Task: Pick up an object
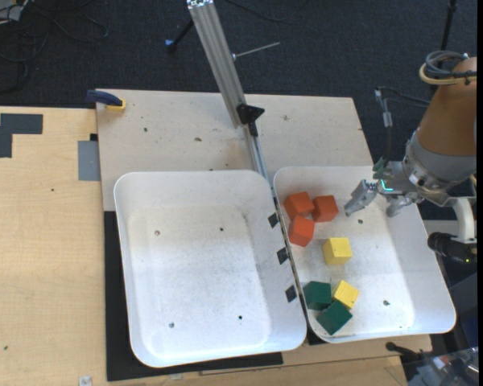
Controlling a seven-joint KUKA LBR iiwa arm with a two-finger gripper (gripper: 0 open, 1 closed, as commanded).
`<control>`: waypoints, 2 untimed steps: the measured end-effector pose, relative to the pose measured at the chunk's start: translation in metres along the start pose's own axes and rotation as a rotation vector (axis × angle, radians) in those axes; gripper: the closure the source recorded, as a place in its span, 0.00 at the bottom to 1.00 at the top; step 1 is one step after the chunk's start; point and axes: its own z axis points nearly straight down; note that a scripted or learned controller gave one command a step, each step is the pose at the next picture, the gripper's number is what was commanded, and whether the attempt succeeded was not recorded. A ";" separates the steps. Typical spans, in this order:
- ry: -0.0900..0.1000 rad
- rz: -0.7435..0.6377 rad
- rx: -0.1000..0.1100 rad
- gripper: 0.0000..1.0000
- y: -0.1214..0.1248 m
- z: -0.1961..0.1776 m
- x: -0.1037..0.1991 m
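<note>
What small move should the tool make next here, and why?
Probably shift toward the camera view's left and down over the yellow cube. The tool hangs open above the right bin with nothing between its fingers, and that cube lies nearest, apart from the orange cubes.

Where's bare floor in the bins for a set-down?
Left bin: whole floor bare. Right bin: bare strip along its right wall, beyond the yellow blocks. Crowded along the divider: orange blocks above, green blocks below. Gripper hangs over its upper part.

End effector (378, 199) open above right bin (435, 312); seven blocks (313, 215) inside.
</note>
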 end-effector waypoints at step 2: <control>0.001 0.000 0.006 0.00 -0.009 0.117 -0.002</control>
